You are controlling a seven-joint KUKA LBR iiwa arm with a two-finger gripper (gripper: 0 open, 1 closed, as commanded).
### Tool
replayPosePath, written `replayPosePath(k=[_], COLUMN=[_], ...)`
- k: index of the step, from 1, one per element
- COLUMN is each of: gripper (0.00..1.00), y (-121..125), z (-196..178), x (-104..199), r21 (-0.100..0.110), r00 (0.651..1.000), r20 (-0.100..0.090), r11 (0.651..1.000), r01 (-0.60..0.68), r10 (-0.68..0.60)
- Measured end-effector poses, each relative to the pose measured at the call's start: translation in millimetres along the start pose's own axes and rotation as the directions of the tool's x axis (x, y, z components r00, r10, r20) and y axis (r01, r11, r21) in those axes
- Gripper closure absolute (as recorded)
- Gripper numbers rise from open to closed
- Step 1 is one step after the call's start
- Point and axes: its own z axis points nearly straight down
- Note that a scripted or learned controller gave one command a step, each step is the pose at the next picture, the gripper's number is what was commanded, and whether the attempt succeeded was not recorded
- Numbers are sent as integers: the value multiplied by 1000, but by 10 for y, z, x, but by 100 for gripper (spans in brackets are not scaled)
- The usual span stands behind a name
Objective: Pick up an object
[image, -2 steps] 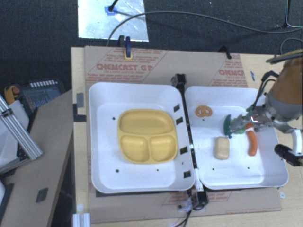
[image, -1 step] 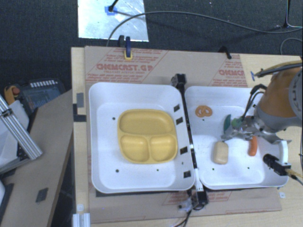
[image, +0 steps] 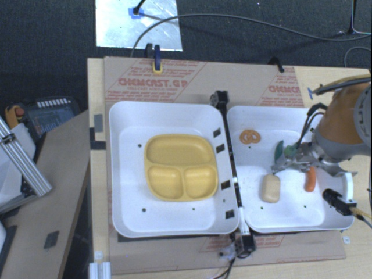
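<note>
The left bin (image: 125, 156) holds a yellow tray (image: 180, 166) with three compartments, lying flat near its middle. In the right bin (image: 261, 217), a small orange pretzel (image: 250, 136) lies at the far left. Nearer sits a pale, rounded bread roll (image: 270, 188). Right of it the gripper (image: 296, 163) hangs low over the bin floor, a dark green piece (image: 279, 150) just beside it; whether it is clenched or released cannot be told. A small orange carrot (image: 310, 180) lies upright-lengthwise just right, under the arm (image: 343, 127).
</note>
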Motion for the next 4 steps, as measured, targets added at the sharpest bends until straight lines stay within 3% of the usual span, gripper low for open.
replayPosePath(k=[1,3,4], gripper=[100,100,100], y=[10,-9,5], z=[-112,-1138,-1336], x=[-2,53,51], r21=[-3,-6,-4], r00=[1000,1000,1000], r20=[1,2,1], r11=[1000,1000,1000], r01=[0,4,5], r10=[0,-4,-5])
